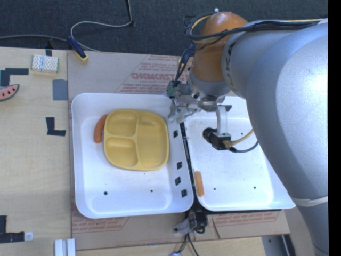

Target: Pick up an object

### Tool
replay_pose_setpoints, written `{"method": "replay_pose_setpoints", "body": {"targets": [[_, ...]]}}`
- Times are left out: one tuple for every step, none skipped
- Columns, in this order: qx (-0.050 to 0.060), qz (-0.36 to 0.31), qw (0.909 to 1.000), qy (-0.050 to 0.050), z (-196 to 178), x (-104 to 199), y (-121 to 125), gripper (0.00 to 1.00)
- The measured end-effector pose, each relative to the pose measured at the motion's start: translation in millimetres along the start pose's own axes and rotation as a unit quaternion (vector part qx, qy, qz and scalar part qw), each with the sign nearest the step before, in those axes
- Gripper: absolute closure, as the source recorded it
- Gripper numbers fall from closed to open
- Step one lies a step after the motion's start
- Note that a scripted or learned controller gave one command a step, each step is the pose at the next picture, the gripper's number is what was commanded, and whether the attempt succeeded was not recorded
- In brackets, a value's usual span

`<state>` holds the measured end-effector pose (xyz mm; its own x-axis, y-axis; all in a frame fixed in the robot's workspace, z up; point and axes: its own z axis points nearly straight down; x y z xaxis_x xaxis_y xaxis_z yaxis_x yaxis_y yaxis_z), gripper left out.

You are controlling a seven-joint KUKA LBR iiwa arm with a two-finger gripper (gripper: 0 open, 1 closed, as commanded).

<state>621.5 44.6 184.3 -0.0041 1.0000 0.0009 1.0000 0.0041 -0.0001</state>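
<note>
**binwatcher:** The hand (180, 110) is parked over the seam between the two bins, up at the 12 o'clock end. From this angle I honestly can't tell if it's wide or narrow, since the arm (277, 89) and wrist crowd it out. I don't see anything held in it.

**kuka_fan:** So the pick isn't done yet?

**binwatcher:** That's my read. Everything grabbable looks to be lying flat in a bin. The yellow plate (137, 139) sits in the middle of the left bin (122, 193), with a sausage (98, 129) tucked against it at its 9 o'clock. Then there's a small orange piece (199, 183) in the right bin (240, 180), down at the 7 o'clock corner, right against the wall by the seam.

**kuka_fan:** Which one is it going for?

**binwatcher:** Hard to say. The closest thing is the plate, whose 1 o'clock corner is just beside the hand. The orange piece is well off toward 6 o'clock from the hand, and the sausage is across the plate at about 8 o'clock.

**kuka_fan:** So basically the whole job is left.

**binwatcher:** Pretty much. I'd say it's at the approach stage at best: it has to line up on something, close on it and lift it clear. The bins look squarely placed on the desk (32, 159), so no trouble there.
</note>
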Motion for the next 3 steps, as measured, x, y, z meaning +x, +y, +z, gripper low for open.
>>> {"method": "replay_pose_setpoints", "body": {"targets": [[0.000,0.002,1.0000,-0.002,-27,-73,46,1.00],[0.000,0.002,1.0000,-0.001,-27,-73,46,0.00],[0.001,0.002,1.0000,-0.002,1,-58,46,0.00]]}}
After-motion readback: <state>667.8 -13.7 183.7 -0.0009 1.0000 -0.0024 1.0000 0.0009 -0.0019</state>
